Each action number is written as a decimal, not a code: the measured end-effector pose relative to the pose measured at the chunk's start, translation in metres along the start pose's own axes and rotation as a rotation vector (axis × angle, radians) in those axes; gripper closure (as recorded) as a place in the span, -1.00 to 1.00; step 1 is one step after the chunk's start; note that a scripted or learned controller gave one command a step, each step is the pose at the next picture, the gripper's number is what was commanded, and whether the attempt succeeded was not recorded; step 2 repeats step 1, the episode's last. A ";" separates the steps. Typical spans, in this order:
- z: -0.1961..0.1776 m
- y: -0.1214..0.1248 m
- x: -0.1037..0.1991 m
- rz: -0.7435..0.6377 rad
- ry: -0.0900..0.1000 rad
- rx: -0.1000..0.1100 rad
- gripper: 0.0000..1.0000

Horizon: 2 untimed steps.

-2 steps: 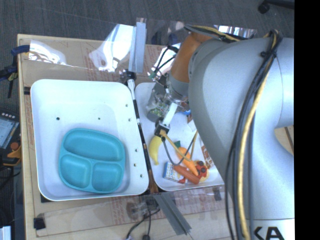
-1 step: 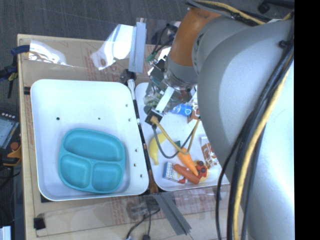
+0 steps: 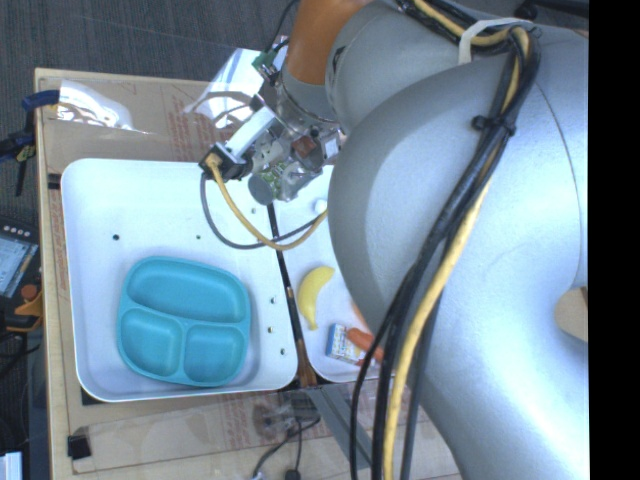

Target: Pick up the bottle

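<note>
My gripper [image 3: 278, 168] hangs above the seam between the two white bins, near their far ends, and it is seen from above among cables and brackets. The grey arm with its orange band covers most of the right bin [image 3: 322, 366]. In the visible strip of that bin lie a yellow banana [image 3: 313, 292] and a small blue and orange packet [image 3: 350, 343]. No bottle can be made out; the arm hides most of the right bin.
A teal divided tray [image 3: 185, 320] rests in the near half of the left bin [image 3: 110, 208]. A yellow and black cable [image 3: 235, 230] loops down over the left bin's right side. Clear plastic wrap [image 3: 95, 108] lies on the bench beyond the bins.
</note>
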<state>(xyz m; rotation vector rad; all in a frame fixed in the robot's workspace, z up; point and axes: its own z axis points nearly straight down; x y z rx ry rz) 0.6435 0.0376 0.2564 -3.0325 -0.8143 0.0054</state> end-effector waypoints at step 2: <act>-0.074 0.022 -0.063 0.319 0.001 -0.004 1.00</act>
